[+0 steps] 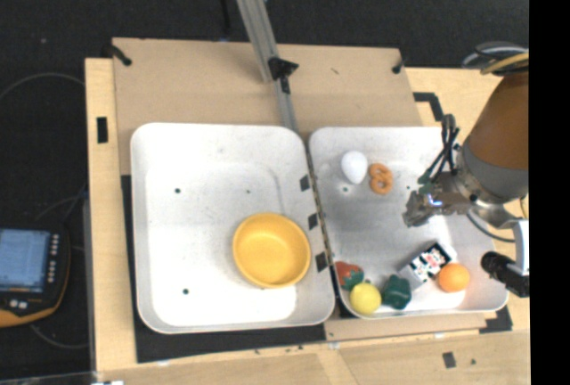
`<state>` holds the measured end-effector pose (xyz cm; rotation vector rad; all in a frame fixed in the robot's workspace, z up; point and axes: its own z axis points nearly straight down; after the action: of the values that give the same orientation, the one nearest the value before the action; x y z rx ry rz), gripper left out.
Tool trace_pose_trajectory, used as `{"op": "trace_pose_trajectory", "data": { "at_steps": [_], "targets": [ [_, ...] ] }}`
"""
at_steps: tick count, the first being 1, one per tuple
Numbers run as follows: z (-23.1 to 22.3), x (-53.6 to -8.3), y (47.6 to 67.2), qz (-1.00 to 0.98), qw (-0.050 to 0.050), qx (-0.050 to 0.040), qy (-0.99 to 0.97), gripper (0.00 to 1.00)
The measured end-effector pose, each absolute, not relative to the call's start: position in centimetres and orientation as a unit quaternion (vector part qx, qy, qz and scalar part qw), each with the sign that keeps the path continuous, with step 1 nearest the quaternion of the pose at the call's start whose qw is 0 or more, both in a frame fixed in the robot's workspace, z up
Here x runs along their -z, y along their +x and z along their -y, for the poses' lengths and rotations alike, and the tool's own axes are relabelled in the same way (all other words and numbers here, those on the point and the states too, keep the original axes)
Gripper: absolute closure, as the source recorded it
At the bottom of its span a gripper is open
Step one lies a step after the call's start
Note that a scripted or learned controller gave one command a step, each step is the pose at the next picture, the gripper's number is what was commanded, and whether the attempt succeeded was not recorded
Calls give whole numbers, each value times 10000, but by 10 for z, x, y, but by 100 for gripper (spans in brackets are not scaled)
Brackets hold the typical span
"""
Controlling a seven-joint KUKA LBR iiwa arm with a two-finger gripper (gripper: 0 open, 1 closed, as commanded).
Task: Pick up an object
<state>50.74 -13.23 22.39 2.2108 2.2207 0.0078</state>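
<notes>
targets: cluster along lower edge of right bin [392, 138] — yellow ball [364, 298], green block [395, 292], black-and-white box [427, 261], orange ball [453, 277] | risk: I judge they sit packed near the wall, balls may roll off | my gripper [419, 210]: mid-right, above bare floor, grip state unreadable | hidden: red piece [348, 272] partly covered

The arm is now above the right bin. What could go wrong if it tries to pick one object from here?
1. The yellow ball, green block, red piece, black-and-white box and orange ball crowd the near edge of the right bin, so the hand may strike a neighbour.
2. The balls and the white egg are round and may roll away.
3. Objects near the wall leave little room.
</notes>
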Motion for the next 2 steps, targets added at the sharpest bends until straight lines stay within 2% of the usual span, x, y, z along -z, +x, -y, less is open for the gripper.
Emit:
{"op": "trace_pose_trajectory", "data": {
  "at_steps": [1, 2],
  "targets": [
    [133, -220, 508, -7088, 16, -3, 7055, 100],
    [82, -232, 538, -7101, 9, -17, 7041, 100]
  ]
}}
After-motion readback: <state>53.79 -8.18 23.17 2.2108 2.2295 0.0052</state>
